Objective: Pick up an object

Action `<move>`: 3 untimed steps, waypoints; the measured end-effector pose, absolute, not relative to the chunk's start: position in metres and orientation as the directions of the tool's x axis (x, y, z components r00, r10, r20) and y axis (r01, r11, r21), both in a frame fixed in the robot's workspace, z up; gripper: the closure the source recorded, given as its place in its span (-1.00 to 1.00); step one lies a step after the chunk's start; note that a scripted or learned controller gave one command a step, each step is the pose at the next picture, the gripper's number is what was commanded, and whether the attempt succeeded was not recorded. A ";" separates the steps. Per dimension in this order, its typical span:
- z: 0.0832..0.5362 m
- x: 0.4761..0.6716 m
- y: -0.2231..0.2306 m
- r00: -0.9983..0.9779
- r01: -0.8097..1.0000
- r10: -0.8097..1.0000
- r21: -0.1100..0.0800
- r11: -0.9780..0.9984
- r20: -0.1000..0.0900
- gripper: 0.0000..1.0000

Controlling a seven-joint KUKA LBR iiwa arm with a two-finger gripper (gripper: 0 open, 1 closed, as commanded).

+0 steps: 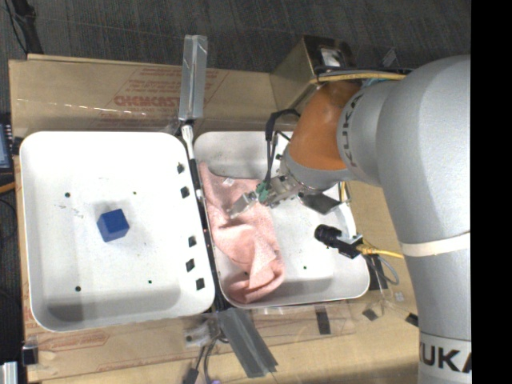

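A crumpled pink cloth [248, 246] lay in the right bin [320, 282], against its left wall; the gripper [258, 195] hung low over the cloth's upper end, close enough to seem touching it, and whether it was clenched or released could not be told. Well to the left of the cloth, beyond the wall between the bins, a blue cube [113, 224] sat in the left bin [48, 174]; both bins stood on the cardboard-covered table [96, 94].
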State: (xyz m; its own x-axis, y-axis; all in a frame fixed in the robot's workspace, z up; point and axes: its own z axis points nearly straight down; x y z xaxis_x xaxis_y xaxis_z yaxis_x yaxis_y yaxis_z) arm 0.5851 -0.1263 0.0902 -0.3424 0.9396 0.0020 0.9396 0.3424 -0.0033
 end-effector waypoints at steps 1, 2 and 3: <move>0.098 0.585 -0.126 -0.346 0.938 0.938 -0.007 0.346 0.003 1.00; 0.098 0.585 -0.126 -0.347 0.938 0.938 -0.007 0.347 0.003 -1.00; 0.090 0.597 -0.102 -0.348 0.937 0.937 -0.002 0.348 0.000 -1.00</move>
State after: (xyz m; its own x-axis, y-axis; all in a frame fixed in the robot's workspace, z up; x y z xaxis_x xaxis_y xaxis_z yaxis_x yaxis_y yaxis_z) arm 0.5974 -0.1022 0.0903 -0.3481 0.9375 -0.0004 0.9375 0.3481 -0.0016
